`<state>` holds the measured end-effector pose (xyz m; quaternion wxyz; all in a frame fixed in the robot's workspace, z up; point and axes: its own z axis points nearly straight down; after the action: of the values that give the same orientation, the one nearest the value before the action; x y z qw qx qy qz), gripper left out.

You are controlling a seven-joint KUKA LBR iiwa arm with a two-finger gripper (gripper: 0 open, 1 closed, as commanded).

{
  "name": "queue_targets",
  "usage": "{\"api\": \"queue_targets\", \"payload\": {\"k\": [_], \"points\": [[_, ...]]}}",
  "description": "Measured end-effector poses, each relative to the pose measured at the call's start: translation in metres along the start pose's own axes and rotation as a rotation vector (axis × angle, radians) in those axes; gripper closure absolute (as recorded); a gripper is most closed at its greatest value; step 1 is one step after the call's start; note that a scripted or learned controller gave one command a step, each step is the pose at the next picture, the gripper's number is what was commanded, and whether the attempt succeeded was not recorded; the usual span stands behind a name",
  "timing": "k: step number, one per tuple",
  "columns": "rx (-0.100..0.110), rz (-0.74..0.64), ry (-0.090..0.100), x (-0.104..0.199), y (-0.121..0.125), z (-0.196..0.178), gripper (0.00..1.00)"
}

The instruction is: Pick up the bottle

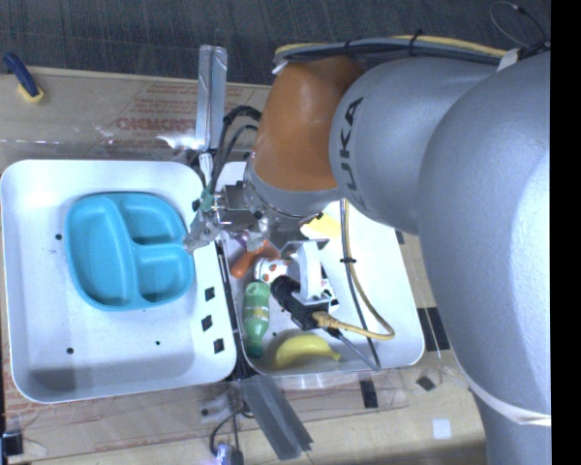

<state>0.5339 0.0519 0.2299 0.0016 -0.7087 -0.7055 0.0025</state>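
The green bottle (pixel 257 315) lies in the right bin (pixel 407 342), close to its left wall, with its pale cap end pointing away from the front rim. My gripper (pixel 267 260) hangs low over the bin just beyond the bottle's cap end, mostly hidden under the wrist and its orange band. An orange object (pixel 244 259) lies right beside the gripper, to its left. Nothing shows as held.
A yellow banana (pixel 305 350) lies at the right bin's front, just right of the bottle. Another yellow item (pixel 321 227) peeks out under the arm. The left bin (pixel 39 356) holds a blue divided plate (pixel 128 249). The big arm covers most of the right bin.
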Motion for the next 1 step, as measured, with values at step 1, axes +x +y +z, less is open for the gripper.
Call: {"api": "queue_targets", "payload": {"k": [1], "points": [[-0.022,0.081,0.008,0.0677,-0.0072,0.1265,0.0]]}}
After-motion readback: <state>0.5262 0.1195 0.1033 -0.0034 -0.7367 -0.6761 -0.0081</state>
